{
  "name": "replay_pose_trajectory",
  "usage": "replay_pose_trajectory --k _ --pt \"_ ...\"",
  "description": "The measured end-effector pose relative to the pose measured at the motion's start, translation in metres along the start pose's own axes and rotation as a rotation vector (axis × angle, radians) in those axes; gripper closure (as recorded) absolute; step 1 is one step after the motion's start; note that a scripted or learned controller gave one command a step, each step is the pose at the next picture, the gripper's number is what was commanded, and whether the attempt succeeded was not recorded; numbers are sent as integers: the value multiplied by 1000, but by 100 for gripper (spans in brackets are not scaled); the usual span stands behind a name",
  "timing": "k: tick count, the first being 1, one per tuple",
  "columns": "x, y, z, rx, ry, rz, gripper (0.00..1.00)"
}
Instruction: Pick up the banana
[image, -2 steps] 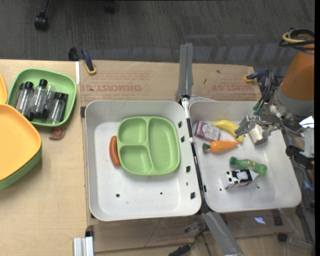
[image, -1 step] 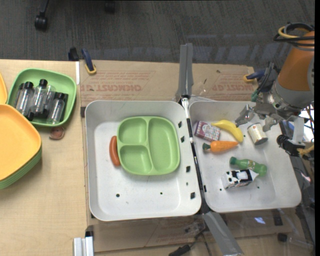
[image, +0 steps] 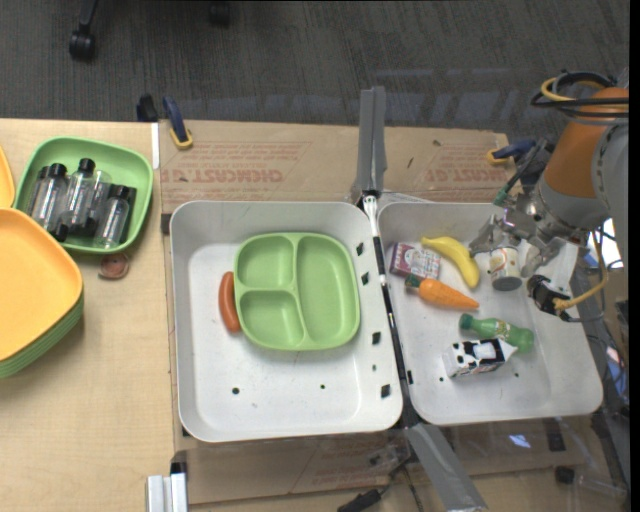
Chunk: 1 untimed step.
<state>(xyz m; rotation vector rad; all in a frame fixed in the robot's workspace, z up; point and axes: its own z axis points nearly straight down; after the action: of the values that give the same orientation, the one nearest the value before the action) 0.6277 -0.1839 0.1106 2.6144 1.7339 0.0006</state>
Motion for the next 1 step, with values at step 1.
replay_pose_trajectory --k 1 --pt "52 -16 19 7 0 107 0"
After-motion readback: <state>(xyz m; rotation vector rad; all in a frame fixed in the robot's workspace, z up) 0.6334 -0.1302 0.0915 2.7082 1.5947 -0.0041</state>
